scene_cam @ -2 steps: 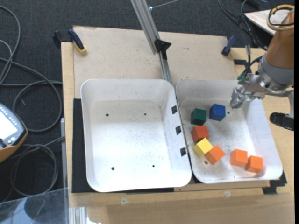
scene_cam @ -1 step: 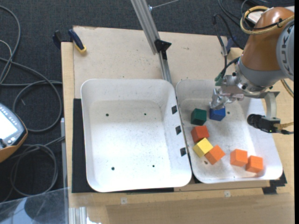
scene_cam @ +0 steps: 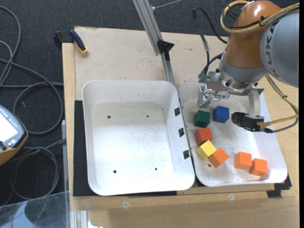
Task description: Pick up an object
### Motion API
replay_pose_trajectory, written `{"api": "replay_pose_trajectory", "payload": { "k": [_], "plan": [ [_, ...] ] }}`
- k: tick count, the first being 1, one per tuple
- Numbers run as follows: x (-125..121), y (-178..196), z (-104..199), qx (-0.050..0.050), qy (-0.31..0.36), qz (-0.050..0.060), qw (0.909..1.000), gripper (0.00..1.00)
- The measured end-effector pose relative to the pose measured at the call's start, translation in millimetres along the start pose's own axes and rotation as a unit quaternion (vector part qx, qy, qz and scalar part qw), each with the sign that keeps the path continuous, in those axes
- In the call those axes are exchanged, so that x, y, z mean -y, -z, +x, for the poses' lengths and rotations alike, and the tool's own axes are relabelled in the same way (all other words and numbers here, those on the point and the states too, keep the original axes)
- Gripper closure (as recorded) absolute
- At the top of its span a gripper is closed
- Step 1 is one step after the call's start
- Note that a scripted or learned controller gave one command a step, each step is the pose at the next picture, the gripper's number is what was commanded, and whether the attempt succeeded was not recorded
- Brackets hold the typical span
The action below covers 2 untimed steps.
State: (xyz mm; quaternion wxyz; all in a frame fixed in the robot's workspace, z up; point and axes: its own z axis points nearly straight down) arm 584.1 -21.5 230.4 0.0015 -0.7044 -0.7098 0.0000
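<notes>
The right bin (scene_cam: pixel 277 152) holds several small cubes. A dark green cube (scene_cam: pixel 202 118) and a blue cube (scene_cam: pixel 221 114) sit near its back. A red cube (scene_cam: pixel 204 135), a yellow cube (scene_cam: pixel 207 149) and an orange cube (scene_cam: pixel 218 157) lie in a row toward the front. Two more orange cubes (scene_cam: pixel 242 160) (scene_cam: pixel 259 166) rest at the front right. My gripper (scene_cam: pixel 207 98) hangs over the back of this bin, just behind the green cube and left of the blue one. Nothing shows in its grasp.
The left bin (scene_cam: pixel 95 141) stands beside the right one, with black clips along the shared rim. A slanted metal pole (scene_cam: pixel 151 23) rises behind the bins. A black part (scene_cam: pixel 247 121) with a cable juts out from the arm over the right bin.
</notes>
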Motion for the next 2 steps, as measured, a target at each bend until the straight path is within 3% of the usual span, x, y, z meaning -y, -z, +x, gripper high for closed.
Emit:
{"api": "replay_pose_trajectory", "payload": {
  "k": [2],
  "plan": [
    [6,3,105,0.000,0.000,0.001,1.0000,1.00]
  ]
}}
